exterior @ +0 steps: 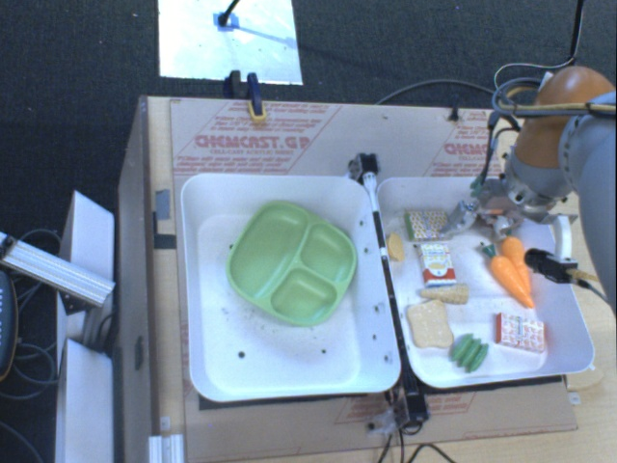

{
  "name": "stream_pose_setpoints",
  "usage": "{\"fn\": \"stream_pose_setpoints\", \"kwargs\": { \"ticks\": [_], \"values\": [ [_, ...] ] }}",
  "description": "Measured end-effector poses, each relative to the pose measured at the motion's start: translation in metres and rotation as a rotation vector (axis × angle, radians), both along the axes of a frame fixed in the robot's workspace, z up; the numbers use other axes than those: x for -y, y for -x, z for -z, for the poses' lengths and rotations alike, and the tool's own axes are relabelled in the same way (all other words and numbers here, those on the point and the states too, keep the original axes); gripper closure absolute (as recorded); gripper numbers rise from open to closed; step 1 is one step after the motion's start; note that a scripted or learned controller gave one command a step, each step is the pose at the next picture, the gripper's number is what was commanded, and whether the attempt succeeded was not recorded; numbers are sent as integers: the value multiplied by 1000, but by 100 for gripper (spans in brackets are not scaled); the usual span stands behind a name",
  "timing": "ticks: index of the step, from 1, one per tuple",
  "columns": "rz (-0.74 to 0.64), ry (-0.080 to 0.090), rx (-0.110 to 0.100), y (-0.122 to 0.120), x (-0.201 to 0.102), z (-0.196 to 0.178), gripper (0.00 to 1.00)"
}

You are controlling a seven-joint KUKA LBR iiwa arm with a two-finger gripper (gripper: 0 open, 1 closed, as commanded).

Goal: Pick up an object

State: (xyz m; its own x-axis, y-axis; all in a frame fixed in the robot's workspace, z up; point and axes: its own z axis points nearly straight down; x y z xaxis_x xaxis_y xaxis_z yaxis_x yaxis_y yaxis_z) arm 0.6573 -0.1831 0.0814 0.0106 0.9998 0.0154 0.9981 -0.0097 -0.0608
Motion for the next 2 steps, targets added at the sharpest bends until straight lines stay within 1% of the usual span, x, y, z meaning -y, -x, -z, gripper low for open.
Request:
{"fn": "stream_pose_setpoints", "kwargs": {
  "ticks": [1, 2],
  "values": [
    [-4, 12, 2, 0, 4, -11, 100],
    [-6, 5, -4, 0, 0, -10, 0]
  ]
}}
